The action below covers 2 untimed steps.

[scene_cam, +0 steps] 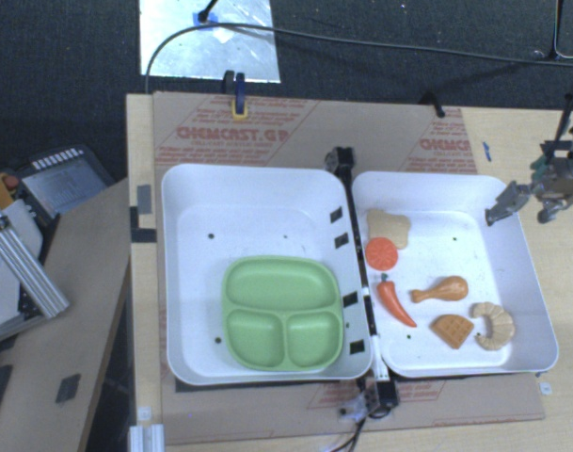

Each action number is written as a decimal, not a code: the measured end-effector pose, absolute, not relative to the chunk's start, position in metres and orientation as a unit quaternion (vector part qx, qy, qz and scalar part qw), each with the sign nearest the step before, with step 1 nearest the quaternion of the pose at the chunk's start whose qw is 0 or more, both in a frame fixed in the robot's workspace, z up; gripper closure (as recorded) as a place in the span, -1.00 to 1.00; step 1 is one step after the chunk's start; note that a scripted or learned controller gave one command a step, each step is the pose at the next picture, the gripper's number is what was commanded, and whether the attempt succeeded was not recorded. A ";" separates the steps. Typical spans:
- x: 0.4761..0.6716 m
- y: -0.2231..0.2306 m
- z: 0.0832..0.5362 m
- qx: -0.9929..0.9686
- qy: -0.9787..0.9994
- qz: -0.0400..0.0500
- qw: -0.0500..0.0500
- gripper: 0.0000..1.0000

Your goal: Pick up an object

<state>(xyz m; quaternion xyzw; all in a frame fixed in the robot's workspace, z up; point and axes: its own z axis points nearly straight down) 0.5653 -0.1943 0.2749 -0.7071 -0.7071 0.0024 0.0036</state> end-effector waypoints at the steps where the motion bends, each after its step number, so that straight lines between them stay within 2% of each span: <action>1: 0.567 -0.194 0.281 -0.706 -0.708 0.000 -0.001 -1.00; 2: 0.563 -0.203 0.228 -0.707 -0.707 0.001 0.001 -1.00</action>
